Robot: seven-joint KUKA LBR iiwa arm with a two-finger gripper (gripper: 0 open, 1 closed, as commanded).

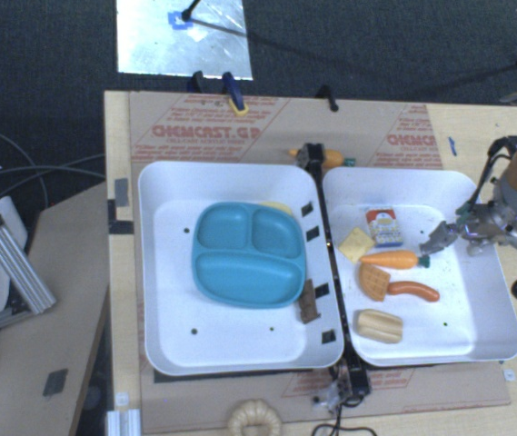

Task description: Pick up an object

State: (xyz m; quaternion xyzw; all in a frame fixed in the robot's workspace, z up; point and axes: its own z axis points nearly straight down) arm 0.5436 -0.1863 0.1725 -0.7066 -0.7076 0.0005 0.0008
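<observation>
The right bin [490, 334] holds several toy foods. A small carton with a red label [383, 226] lies at the back, with a yellow cheese wedge [356, 243] beside it. In front of them are an orange carrot [390, 260], a tan waffle piece [374, 282], a red-orange sausage [413, 291] and a pale bun [378, 325]. My gripper [442, 237] reaches in from the right and hangs just right of the carrot's green tip, above the bin floor. I see nothing held in it.
The left bin [172, 334] carries a blue divided plate [247, 252], with a yellow piece [279, 208] behind it and a brown item [309, 303] at its right side. Black clips [313, 156] line the divider between the bins. A metal frame [4, 252] stands at far left.
</observation>
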